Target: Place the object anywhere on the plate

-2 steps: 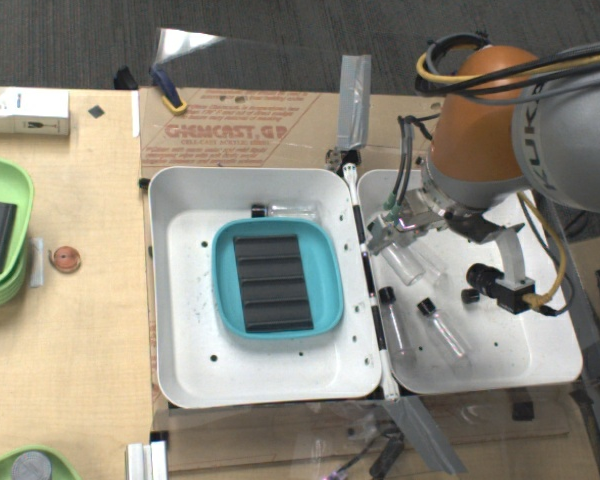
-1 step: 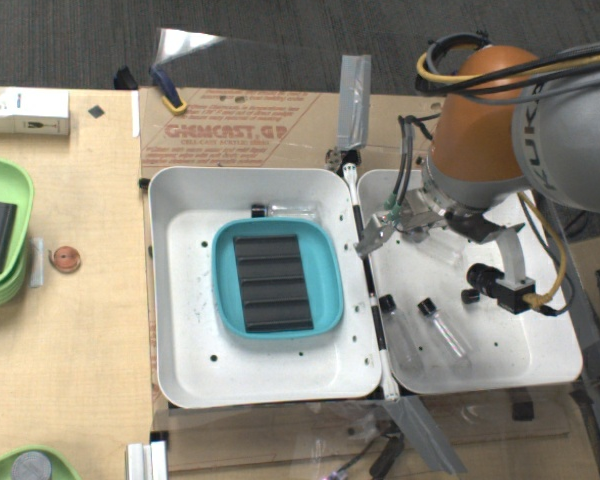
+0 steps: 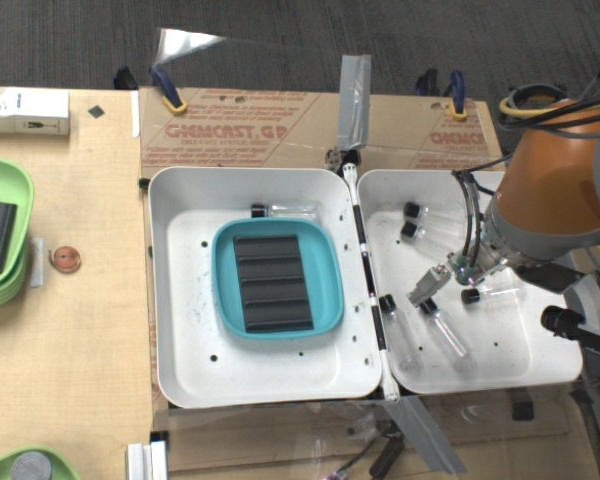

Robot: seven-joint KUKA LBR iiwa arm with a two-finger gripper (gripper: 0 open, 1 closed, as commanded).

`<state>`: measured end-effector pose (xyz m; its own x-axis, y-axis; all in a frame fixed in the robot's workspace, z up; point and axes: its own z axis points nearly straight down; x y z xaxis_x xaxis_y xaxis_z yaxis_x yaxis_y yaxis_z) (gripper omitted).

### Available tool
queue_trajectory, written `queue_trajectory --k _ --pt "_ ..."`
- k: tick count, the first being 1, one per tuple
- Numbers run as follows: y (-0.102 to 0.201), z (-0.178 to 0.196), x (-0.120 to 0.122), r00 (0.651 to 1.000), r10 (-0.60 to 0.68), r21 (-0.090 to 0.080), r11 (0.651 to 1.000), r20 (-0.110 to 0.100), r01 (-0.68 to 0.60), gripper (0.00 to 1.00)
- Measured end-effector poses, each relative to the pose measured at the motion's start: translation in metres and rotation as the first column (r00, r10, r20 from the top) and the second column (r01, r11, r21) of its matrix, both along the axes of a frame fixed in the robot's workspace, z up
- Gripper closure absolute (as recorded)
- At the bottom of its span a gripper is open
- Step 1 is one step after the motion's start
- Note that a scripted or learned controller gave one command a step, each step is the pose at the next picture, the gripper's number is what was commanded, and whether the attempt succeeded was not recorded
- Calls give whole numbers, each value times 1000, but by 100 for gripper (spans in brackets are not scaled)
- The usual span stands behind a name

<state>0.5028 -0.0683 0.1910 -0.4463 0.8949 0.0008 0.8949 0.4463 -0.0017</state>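
Grey two-finger gripper (image 3: 427, 290) low in right shallow white bin (image 3: 540, 363), finger state unclear; square teal plate (image 3: 327, 268) in left white bin (image 3: 180, 298).

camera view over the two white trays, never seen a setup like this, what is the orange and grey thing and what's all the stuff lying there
The picture is taken by one fixed camera above a bench, looking down at a slant. The orange and grey shape at the right is a robot arm reaching in. Its claw hangs low over the right shallow white bin, among several small black pieces and a clear little tube. Whether the claw holds anything is too small to tell. The left shallow white bin holds a square teal plate with a dark ridged block lying on it. A second clear tube with a black end lies just behind the plate. The job is to put an object on that plate.
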Motion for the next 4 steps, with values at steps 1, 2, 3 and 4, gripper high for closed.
queue_trajectory --k 1,2,3,4 --pt "-25 39 36 983 185 -1 983 2 -185 0" --pt "-49 189 111 976 219 -2 976 3 -219 0" --pt "-133 242 148 959 282 -2 959 3 -282 0" --pt "-133 242 148 959 283 -2 959 3 -283 0"
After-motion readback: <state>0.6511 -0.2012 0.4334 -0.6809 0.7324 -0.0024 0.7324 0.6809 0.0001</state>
